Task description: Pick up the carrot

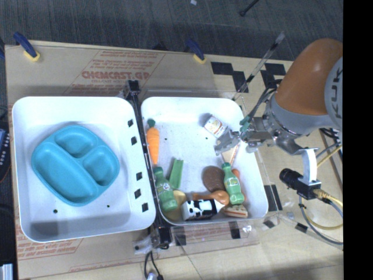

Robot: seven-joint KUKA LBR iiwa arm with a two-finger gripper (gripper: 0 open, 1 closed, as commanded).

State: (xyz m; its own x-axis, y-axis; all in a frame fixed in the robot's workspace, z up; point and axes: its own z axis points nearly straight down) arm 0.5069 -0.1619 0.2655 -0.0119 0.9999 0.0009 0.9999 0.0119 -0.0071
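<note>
Carrot (152,144): orange, green-topped, lying lengthwise against the left wall of the right bin (192,111), just beside the divider between the two bins, green end toward the far side; nothing of mine touches it.

My claw (228,143): over the right side of the same bin, well apart from the carrot; whether it is released or clenched I cannot tell from this angle; no item is visible in its grasp; my grey arm with its orange band (309,77) reaches in from the right.

Small white jar-like container (213,124): near the far right of the right bin, just beside my claw.

Green bottle (165,191): near the carrot's lower end, along the left wall; a green stick-like piece (175,172) just beside it.

Second green bottle (233,186): orange-capped, toward the near right corner; a brown rounded item (213,178) touching or just beside it.

Black-and-white cow-patterned item (201,207): at the near wall, among a cluster of small toy foods too crowded to name.

Left bin (35,214): holds a blue divided plate (74,164) with three compartments.

Cardboard sheet (105,69): under both bins, fastened by blue clamps (25,45) at its far edge.
</note>
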